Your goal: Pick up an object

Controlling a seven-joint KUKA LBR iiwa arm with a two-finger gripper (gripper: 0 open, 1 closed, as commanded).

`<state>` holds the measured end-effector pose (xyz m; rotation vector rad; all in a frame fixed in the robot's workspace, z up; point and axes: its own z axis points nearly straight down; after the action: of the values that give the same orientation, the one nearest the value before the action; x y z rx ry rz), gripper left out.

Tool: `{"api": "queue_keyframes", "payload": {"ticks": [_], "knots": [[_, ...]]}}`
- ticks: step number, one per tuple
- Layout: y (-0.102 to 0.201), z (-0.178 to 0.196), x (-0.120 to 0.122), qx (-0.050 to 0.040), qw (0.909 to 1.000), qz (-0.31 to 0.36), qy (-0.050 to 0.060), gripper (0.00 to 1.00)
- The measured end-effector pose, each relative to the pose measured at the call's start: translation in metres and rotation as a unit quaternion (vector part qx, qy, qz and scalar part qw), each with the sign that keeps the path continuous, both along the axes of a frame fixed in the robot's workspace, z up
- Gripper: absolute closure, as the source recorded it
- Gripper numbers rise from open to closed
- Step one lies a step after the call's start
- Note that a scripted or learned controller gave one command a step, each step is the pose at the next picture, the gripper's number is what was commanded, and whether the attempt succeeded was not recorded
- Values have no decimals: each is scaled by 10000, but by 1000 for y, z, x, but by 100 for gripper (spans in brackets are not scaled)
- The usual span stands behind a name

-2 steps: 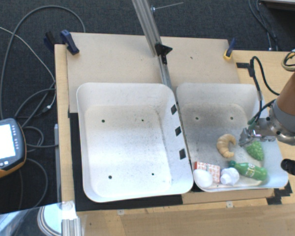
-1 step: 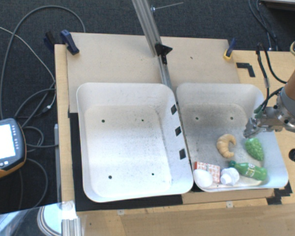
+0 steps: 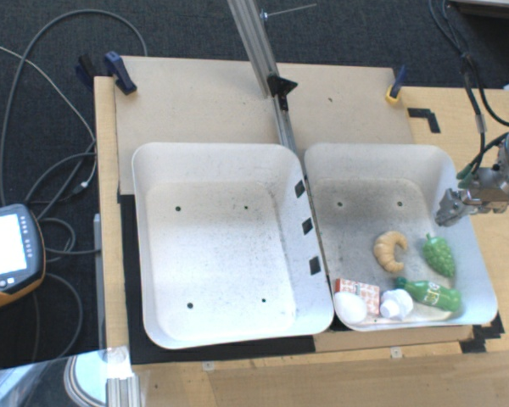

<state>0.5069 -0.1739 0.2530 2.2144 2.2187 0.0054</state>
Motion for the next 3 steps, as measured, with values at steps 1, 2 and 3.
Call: {"api": "queue_keyframes", "payload": {"ticks": [1, 2, 3], "knots": [[48, 4, -7, 30, 10000, 22, 41, 100], [110, -3, -2, 32, 10000, 27, 48, 100], [169, -16, -4, 32, 10000, 22, 56, 100]]}}
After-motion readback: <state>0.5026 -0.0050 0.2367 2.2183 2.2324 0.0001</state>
